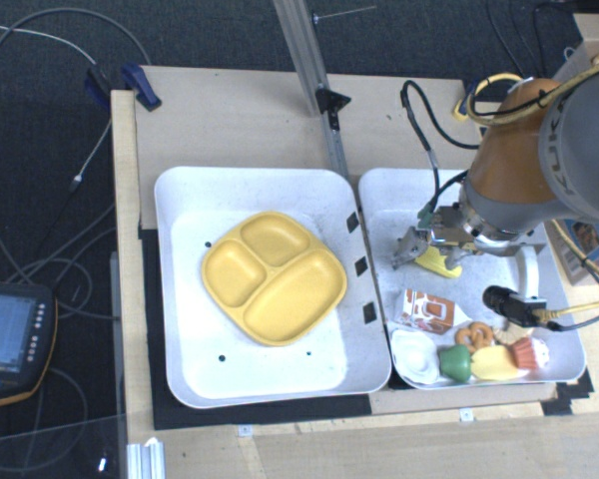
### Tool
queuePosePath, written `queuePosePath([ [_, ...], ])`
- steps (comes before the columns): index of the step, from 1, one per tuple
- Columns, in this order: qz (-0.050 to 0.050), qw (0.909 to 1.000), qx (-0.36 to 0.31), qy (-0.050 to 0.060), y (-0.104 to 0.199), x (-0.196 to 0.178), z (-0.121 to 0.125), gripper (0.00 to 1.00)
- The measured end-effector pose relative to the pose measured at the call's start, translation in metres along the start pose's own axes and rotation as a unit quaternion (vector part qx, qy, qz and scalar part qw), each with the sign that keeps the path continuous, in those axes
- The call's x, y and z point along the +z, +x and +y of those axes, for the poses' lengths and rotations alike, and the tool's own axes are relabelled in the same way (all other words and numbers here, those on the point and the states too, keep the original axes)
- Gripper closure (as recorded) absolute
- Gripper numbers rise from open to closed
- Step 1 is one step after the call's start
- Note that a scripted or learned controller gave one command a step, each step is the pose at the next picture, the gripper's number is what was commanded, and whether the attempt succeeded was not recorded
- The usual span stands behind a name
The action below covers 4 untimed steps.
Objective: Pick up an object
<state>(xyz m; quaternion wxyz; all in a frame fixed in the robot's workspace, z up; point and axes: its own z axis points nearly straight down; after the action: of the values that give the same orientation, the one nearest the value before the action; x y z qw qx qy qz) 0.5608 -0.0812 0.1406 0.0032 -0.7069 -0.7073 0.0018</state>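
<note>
Toy foods crowd the near corner of the right bin [579, 362]: a green piece [456, 364] beside a pale yellow one [495, 365], a small pretzel [473, 335], a red-and-white piece [525, 351], a white cup-like piece [413, 352] and, just behind them, a small orange-and-white carton [426, 310] lying flat. Farther back in the same bin lies a yellow object [440, 261], curved and smooth, perhaps a toy banana, mostly covered from above. Both white bins sit side by side on a pale wooden bench [230, 118]; the left bin [180, 267] holds a yellow three-compartment plate [274, 276], turned at an angle. Dark carpet with loose cables surrounds the bench, a handheld control pendant [10, 337] rests at the left edge, a blue clamp [140, 85] grips the bench's far left corner, and a slanted metal pole [299, 28] comes down between the bins. The arm's grey and orange body [524, 158] reaches over the right bin, and the gripper [429, 246] is down directly over the yellow object, touching or just above it. From this angle I cannot tell whether its fingers are apart or together, nor whether anything sits between them.
</note>
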Motion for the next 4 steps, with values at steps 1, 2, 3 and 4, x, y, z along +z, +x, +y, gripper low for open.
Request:
queuePosePath([
  [1,0.0,1.0,0.0,0.0,0.001,0.051,-0.001,0.0],
  [2,0.0,1.0,0.0,-0.004,0.001,0.037,0.001,1.0],
  [3,-0.001,1.0,0.0,-0.006,0.002,-0.02,-0.008,1.0],
  [4,-0.001,1.0,-0.001,-0.008,0.002,-0.084,-0.011,1.0],
])
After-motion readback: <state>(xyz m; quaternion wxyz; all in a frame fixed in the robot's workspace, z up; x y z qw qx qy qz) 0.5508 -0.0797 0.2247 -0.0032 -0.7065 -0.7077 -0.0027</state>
